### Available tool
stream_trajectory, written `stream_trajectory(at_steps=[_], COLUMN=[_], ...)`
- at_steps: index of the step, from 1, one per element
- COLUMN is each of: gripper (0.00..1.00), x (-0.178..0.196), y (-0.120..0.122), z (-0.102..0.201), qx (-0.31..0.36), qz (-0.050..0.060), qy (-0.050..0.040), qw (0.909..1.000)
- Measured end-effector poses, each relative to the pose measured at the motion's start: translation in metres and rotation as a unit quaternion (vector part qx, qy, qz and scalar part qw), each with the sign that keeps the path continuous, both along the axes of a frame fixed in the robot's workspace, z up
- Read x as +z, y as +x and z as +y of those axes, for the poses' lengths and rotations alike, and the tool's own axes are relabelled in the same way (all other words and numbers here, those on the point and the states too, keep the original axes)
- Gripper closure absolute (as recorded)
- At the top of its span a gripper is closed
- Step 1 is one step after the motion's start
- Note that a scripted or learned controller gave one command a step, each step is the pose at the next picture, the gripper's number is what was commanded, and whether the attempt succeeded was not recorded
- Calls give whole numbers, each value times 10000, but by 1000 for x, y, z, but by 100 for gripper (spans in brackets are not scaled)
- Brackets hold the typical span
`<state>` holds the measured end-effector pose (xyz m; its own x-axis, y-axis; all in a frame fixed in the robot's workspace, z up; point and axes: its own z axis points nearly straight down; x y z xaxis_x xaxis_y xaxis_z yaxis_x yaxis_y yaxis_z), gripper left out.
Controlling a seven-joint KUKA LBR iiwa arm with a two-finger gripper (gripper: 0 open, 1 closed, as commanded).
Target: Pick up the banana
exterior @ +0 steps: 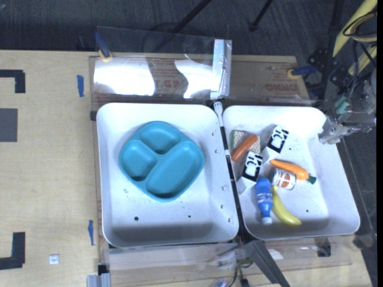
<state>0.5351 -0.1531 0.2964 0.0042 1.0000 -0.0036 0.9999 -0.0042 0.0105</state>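
- Gripper [330, 135] detail is hard to make out: a pale grey, blurred shape hangs over the right rim of the right bin [344, 217], and whether it is open or closed cannot be told. Nothing is visibly held by it.
- Arm [359, 109] structure above it merges with dark cables and a yellow hose [358, 14] at the upper right, so its outline is unclear.
- Banana [283, 210] lies in the lower middle of the right bin, well apart from the gripper. Its upper end sits just beside a small can [283, 180] and it runs alongside a blue bottle [264, 201], close enough that contact cannot be judged.
- Bottle has a white cap pointing toward the near edge; any label on it is too small to read.
- Can shows a red and white wrapper, but no lettering is legible.
- Carrot [292, 168], orange with a green tip, lies just above the can.
- Two black-and-white printed boxes [252, 164] and [277, 139] carry bold marks that cannot be read as words.
- Orange sausage-like item [244, 147] overlaps a greenish, netted thing [237, 138] that is mostly hidden beneath it.
- Left bin [114, 208] holds a blue divided plate [160, 159] with three compartments.
- Clear plastic sheet [155, 70] behind the bins throws glare; faint red printing under it is unreadable.
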Motion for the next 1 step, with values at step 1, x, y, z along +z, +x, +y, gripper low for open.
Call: stream_trajectory(at_steps=[1], gripper=[0], x=[0], y=[0], z=[0], qx=[0], qz=[0], qy=[0], qw=[10000])
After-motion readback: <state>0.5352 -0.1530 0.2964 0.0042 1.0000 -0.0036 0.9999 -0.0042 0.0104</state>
